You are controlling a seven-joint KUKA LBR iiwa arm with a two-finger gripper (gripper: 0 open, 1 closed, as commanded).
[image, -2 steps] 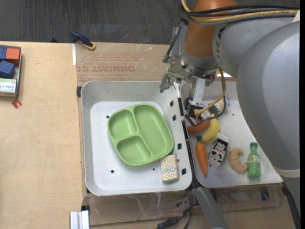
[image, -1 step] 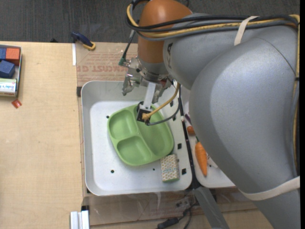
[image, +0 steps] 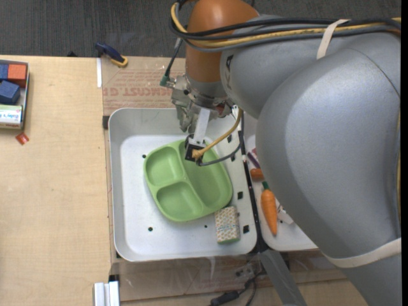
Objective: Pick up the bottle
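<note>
My gripper [image: 186, 121] hangs over the back part of the left bin [image: 127, 190], just behind the far rim of a green divided plate [image: 185, 183]. It points down from the orange-banded wrist. The big grey arm covers most of the right bin [image: 290, 234], so much of what lies there is hidden.
A speckled tan block [image: 227, 225] lies at the left bin's front right corner, touching the plate's edge. In the right bin, an orange carrot [image: 269, 210] lies along the left wall, with a small red-orange item [image: 255, 173] behind it. A box of coloured blocks [image: 13, 93] sits far left on the bench.
</note>
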